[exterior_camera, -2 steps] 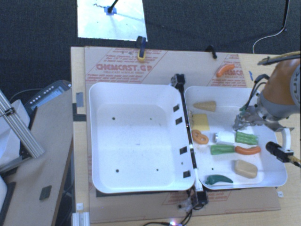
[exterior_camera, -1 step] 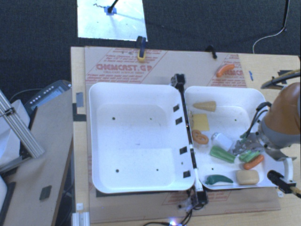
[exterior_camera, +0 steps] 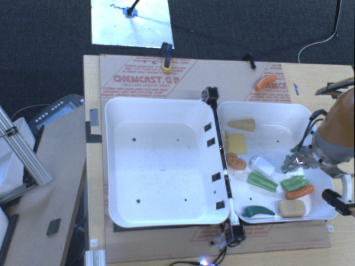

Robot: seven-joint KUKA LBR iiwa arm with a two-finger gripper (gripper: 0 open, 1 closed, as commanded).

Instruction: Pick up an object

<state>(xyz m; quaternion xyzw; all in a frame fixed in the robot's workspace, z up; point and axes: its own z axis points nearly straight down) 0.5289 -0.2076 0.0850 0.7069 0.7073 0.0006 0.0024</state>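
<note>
Our end effector (exterior_camera: 293,160) hangs just above the carrot (exterior_camera: 300,192); we cannot tell its opening. We judge the carrot light, stiff, slippery: grip mid-length.

Red lettering reading "CHEMCAST GP" is printed on the brown protective sheet (exterior_camera: 145,77) covering my bench, in the upper middle of the frame, just above the left bin (exterior_camera: 119,112). Similar red print at upper right of the sheet is too faint to read.
</note>
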